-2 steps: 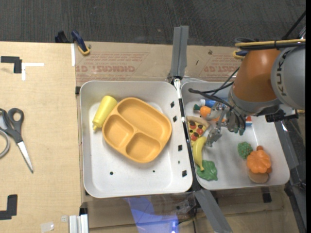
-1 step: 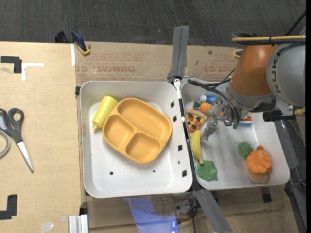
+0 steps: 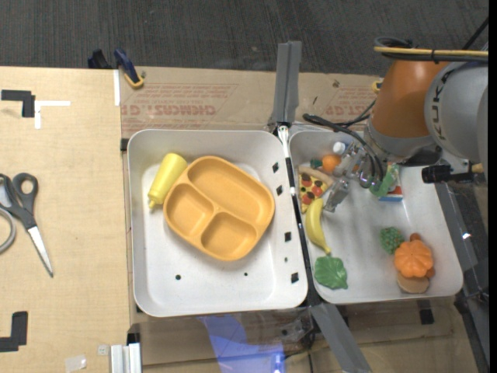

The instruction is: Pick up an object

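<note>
My gripper (image 3: 351, 186) hangs over the back of the right bin (image 3: 365, 290), open, with nothing visible between its fingers. One silver finger (image 3: 336, 197) points down-left toward the banana (image 3: 314, 224). Just left of the gripper lie a pizza-slice toy (image 3: 312, 185) and a small orange ball (image 3: 330, 162). A green, white and red object (image 3: 390, 187) sits at the gripper's right, partly hidden by the wrist. Nearer the front are a green leaf (image 3: 331, 273), a broccoli piece (image 3: 390, 238) and an orange pumpkin (image 3: 413, 258).
The left bin (image 3: 210, 294) holds a yellow divided plate (image 3: 217, 207) and a yellow bottle (image 3: 165, 179) at its back left. Scissors (image 3: 27, 216) lie on the wooden bench at far left. A grey divider (image 3: 286, 84) rises between the bins at the back.
</note>
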### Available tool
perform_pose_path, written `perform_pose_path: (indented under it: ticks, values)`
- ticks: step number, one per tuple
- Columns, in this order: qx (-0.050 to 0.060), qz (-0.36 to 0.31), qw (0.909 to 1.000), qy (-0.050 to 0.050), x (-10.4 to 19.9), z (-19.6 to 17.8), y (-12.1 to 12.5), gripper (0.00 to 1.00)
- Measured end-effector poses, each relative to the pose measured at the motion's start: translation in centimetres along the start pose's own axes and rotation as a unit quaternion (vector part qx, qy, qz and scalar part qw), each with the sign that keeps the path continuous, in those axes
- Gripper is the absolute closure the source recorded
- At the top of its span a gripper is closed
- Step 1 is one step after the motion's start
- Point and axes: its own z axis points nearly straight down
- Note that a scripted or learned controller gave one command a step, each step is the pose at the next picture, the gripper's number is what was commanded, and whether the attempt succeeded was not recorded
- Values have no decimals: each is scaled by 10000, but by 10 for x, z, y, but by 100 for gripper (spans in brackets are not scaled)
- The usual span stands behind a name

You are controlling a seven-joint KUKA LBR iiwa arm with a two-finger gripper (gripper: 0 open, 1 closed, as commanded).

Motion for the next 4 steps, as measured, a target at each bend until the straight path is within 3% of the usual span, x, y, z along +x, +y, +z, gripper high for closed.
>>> perform_pose_path:
  ticks: [1,2,3,4]
  values:
    - [7,-574,9983,77,-32,3,-48,0]
    - [-20,25,10000,-28,44,3,-111,0]
    - [-20,15,10000,-44,43,-7,-111,100]
    - [-26,630,9980,-40,97,-116,-76,100]
